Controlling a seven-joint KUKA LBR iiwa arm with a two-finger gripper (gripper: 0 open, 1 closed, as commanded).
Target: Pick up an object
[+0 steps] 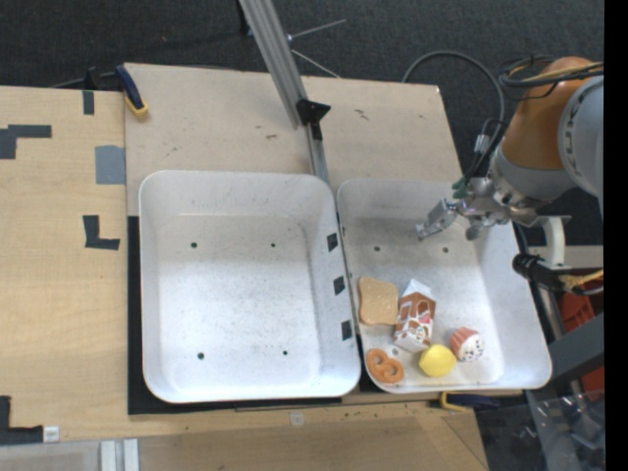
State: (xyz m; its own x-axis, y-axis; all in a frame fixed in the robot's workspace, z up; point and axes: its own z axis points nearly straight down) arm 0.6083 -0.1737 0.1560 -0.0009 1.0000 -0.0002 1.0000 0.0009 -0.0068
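Note:
The right bin (510, 292) holds several small things near its front. A slice of bread (377, 301) lies beside a small red and white carton (416, 320). In front of them are an orange pretzel (385, 366), a yellow lemon (438, 361) and a small red and white piece (468, 343). My gripper (432, 224) hangs over the back part of the right bin, well behind these things and apart from all of them. Nothing shows in its grasp.
The left bin (157, 263) stands beside the right one, with a raised rim between them. A slanted metal rail (280, 57) runs down to the bins' back edge. A blue and yellow tool (131, 89) lies at the bench's far left.

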